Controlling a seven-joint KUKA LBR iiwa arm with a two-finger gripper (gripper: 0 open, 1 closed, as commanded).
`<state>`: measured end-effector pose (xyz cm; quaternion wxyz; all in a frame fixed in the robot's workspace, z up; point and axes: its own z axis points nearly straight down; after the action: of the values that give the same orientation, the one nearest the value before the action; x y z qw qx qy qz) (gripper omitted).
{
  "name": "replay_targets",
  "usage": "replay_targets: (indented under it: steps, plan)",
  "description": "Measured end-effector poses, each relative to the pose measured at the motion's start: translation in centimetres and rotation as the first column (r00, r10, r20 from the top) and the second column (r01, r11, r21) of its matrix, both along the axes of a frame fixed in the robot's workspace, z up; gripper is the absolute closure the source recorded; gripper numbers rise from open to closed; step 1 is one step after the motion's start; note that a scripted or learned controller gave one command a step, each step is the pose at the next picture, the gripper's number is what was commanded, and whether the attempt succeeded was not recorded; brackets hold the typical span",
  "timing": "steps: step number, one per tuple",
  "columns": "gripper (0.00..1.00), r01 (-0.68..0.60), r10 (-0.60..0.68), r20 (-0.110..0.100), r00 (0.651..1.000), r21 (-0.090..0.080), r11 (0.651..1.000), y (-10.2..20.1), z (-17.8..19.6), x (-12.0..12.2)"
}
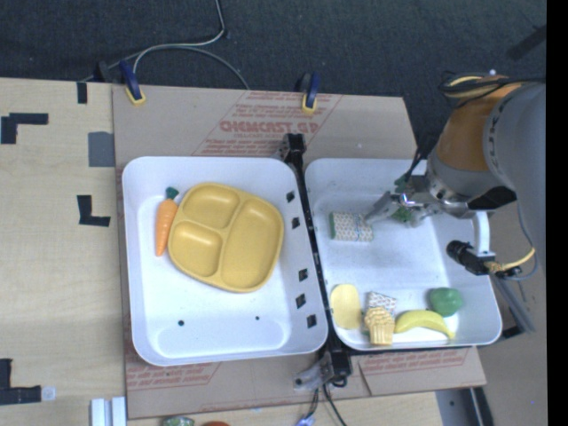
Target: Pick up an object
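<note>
My gripper (387,209) reaches into the right bin (399,264) from the right, its dark fingers pointing left and down over the bin's upper middle. Just left of it lies a small pale patterned sponge block (351,227), with nothing seen between the fingers. Along the bin's front edge sit a pale yellow oval piece (344,306), a corn-like toy (380,324), a small patterned block (382,301), a yellow banana (422,323) and a green round toy (445,301).
The left bin (151,327) holds a yellow divided plate (224,236) and an orange carrot (164,223) at its left side. A black divider (306,238) joins the two bins. The grey arm with its orange band (470,140) fills the right side.
</note>
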<state>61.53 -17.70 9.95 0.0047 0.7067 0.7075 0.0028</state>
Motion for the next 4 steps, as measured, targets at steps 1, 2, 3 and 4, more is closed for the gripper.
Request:
replay_targets:
  steps: [1,2,3,4]
  plan:
    - [0.0,-0.002,0.002,-0.012,1.0,0.006,1.0,-4.4,-1.3,5.4]
    - [0.0,-0.001,0.001,-0.008,1.0,0.002,1.0,1.6,-1.3,4.7]
    - [0.0,-0.001,0.001,-0.006,1.0,0.0,1.0,0.6,-1.3,3.5]
    - [1.0,-0.002,0.002,-0.006,1.0,-0.001,1.0,0.7,-0.3,3.6]
